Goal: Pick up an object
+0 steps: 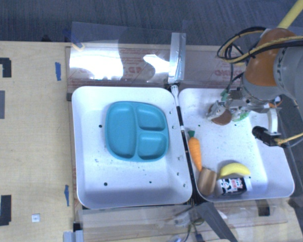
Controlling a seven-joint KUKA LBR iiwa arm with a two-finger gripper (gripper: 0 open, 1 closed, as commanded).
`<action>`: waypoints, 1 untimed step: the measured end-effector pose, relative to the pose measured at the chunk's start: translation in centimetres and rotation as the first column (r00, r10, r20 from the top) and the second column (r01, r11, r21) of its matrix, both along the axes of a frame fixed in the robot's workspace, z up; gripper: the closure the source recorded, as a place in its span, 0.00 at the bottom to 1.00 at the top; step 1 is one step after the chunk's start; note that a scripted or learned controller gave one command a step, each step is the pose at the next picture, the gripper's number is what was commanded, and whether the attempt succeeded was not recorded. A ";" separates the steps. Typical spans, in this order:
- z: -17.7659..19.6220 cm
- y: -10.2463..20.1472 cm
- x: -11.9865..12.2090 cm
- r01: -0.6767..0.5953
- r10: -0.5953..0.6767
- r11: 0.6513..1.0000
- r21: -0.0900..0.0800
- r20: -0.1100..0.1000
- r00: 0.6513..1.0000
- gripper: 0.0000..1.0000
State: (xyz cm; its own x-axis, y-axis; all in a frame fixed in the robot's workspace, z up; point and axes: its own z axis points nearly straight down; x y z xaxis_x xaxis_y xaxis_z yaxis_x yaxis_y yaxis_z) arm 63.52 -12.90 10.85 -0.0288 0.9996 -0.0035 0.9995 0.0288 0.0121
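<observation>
My gripper is low in the back part of the right bin, under the grey arm with its orange band. A small brown object sits right beneath it, touching or nearly so; whether it is gripped cannot be made out. A pale green piece shows just to the right of the brown one. Nearer the front lie an orange carrot along the bin's left wall, a yellow banana, a black-and-white can and a tan block.
The left bin holds a blue divided plate. A clear plastic sheet stands behind the bins. Black cables hang over the right bin's right side. The bin divider runs next to the carrot.
</observation>
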 end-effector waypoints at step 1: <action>8.0 6.8 -1.4 0.076 -0.076 0.997 0.005 -0.003 0.997 1.00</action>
